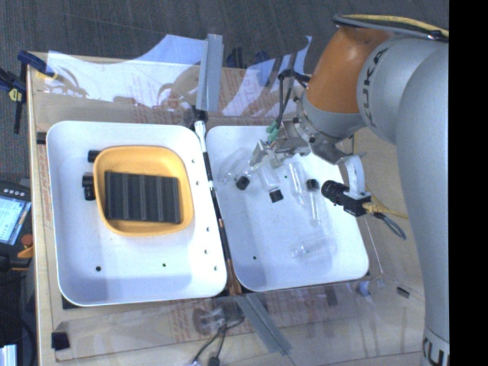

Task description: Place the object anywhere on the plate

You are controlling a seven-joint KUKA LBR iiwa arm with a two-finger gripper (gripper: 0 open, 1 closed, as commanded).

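Observation:
A yellow plate (141, 161) lies in the left bin (122, 280). On it rests a dark grey, ribbed rectangular object (145, 197), flat and covering most of the plate's middle. My gripper (277, 183) hangs over the upper part of the right bin (335, 269), well to the right of the plate. Its clear fingers (303, 193) are spread open, and no object sits between them.
Two small dark blocks (89, 187) sit by the plate's left edge in the left bin. A raised divider (213, 204) separates the bins. A faint clear shape (313, 246) lies in the lower right bin. The arm's orange band (343, 67) and grey body fill the right side.

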